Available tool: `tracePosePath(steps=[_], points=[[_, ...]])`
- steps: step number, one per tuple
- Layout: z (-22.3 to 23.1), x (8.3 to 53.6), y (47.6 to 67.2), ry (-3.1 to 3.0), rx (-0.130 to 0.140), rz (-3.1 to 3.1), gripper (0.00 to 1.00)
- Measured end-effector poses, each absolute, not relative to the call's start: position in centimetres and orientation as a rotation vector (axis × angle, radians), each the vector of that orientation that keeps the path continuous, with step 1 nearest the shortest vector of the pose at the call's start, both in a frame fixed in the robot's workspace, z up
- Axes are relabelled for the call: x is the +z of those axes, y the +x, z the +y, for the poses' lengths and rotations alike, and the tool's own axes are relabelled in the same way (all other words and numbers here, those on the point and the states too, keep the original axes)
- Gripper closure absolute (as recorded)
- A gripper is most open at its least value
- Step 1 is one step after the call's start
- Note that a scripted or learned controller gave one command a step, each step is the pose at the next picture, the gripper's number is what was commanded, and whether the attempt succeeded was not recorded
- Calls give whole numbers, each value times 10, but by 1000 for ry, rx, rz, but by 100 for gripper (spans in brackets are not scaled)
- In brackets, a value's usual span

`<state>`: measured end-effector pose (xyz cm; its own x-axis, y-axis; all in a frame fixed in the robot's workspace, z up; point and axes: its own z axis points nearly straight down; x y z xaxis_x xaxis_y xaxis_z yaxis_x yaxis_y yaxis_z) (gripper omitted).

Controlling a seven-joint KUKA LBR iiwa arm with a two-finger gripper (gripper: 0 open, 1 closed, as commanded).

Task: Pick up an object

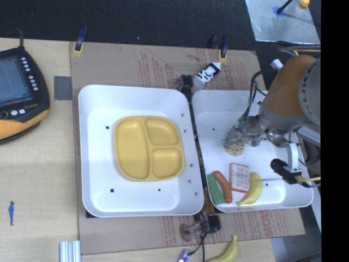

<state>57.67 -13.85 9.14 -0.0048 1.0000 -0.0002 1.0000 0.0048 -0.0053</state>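
hand (235, 142) low in right bin (218, 105), cardboard-covered wooden bench (38, 168)

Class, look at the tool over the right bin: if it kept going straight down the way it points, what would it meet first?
Most likely the tan cracker-like piece just under the tool, then the right bin floor. Depth is hard to judge from this slanted view.

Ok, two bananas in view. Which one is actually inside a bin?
The yellow banana lying in the right white bin, beside the small red-and-white packet. The other yellow banana lies outside, on the cardboard at the bench's front edge.
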Motion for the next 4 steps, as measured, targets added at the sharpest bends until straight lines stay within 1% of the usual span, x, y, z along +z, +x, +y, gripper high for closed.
tracePosePath(steps=[1,2,3,4], points=[[-140,105,578,-2214,4,-2230,100],[-140,105,578,-2214,5,-2230,0],[-141,115,579,-2213,8,-2232,100],[-141,115,579,-2212,8,-2233,0]])
